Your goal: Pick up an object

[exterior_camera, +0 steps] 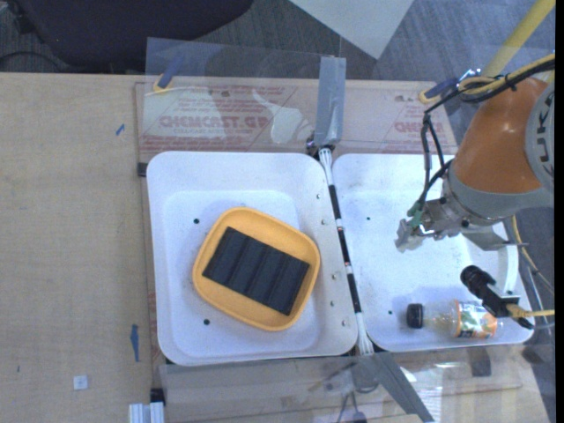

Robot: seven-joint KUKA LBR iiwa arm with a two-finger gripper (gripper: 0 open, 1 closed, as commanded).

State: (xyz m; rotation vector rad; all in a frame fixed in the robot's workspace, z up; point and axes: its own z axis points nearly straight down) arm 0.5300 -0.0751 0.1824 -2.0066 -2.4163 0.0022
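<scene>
We judge approach underway: pincer [407, 233] (grip state unreadable) hovers above right bin [379, 280]; next, descend toward bottle [458, 319].

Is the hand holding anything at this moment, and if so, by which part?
Nothing is seen between the fingers of the hand; it hangs over bare floor of the right bin. The small bottle lies apart near the front wall.

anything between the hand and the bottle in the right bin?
Nothing: bare white bin floor separates the hand from the bottle in the camera view.
</scene>
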